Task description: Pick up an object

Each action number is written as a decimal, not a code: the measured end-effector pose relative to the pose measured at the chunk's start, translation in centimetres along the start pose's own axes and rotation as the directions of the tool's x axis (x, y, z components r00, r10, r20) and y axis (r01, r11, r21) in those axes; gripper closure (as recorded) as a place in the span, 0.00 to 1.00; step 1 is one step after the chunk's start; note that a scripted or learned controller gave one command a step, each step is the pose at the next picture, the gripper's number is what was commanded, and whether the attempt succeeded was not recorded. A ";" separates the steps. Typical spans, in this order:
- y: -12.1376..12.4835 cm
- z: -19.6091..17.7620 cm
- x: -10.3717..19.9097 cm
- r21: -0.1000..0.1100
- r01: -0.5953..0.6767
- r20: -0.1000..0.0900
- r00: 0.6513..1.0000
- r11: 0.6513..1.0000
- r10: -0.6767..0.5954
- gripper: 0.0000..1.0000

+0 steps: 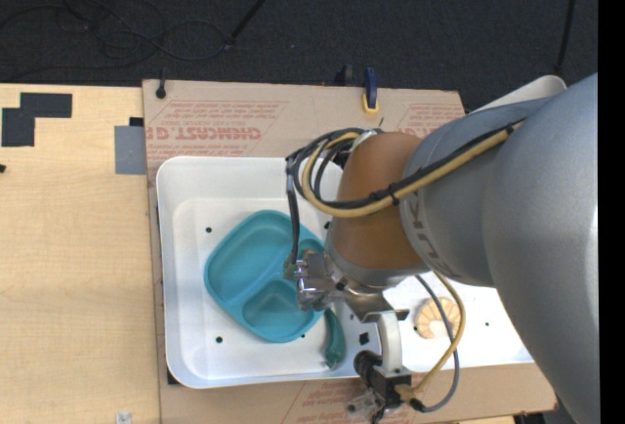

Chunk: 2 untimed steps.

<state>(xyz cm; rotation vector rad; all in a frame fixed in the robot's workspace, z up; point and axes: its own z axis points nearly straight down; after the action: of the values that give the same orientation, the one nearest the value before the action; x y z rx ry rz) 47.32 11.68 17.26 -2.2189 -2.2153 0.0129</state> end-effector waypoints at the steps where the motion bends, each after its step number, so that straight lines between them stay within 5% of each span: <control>1: 0.3 -8.7 -5.0 -0.014 -0.003 -0.001 1.000 1.000 0.003 1.00; 2: 0.0 -4.1 6.7 -0.003 0.011 -0.002 1.000 1.000 -0.011 1.00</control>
<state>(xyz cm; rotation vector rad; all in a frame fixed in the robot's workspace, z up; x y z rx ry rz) 47.41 18.41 21.31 -2.2077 -2.2279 0.0075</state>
